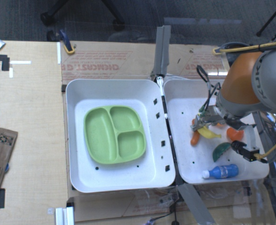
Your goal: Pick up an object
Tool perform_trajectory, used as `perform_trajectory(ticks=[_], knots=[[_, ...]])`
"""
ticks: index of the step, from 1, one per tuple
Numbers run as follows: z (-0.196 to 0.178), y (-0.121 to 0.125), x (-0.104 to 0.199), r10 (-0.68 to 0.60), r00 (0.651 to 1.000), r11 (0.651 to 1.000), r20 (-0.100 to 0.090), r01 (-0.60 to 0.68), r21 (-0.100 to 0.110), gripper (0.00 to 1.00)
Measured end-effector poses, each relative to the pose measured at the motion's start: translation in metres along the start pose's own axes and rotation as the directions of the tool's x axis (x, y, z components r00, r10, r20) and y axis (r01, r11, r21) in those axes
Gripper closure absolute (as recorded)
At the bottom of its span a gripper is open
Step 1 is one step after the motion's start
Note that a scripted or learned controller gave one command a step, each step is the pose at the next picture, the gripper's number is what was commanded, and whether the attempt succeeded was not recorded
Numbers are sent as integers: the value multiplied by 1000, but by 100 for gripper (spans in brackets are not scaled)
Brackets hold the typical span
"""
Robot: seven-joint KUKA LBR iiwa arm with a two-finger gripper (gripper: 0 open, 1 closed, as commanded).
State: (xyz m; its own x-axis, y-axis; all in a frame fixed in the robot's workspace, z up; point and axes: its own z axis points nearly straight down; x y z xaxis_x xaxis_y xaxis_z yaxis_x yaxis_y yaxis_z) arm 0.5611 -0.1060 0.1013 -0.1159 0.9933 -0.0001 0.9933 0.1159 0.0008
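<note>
Hanging low over the right bin, the gripper sits in a small cluster of toys near the bin's middle.

Nearest thing: a yellow piece, curved and banana-like, lying flat on the bin floor. Its upper-left end runs in under the gripper.

Just left of it is a small orange piece, carrot-shaped with its long axis pointing up-down in the view. Can't tell if it's upright or lying down, or if either piece touches the gripper.

Gripper state: can't tell, apart or together. The tip reads as a dark tangle against the toys from this angle.

Also in the right bin:
- A red-orange piece, right of the yellow one. It's partly covered by robot hardware and its shape is unclear.
- A dark green piece, leaf-like, with its right end hidden.
- A blue bottle with a white cap, on its side near the front rim, apart from the cluster.

The arm covers the bin's right side.

The left bin holds 1 green plate with 3 compartments, lying flat and roughly centred.
</note>
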Motion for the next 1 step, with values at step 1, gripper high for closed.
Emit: perform_trajectory(ticks=[1], knots=[[-89, 26, 50, -57, 998, 998, 1, 57, 3, 100]])
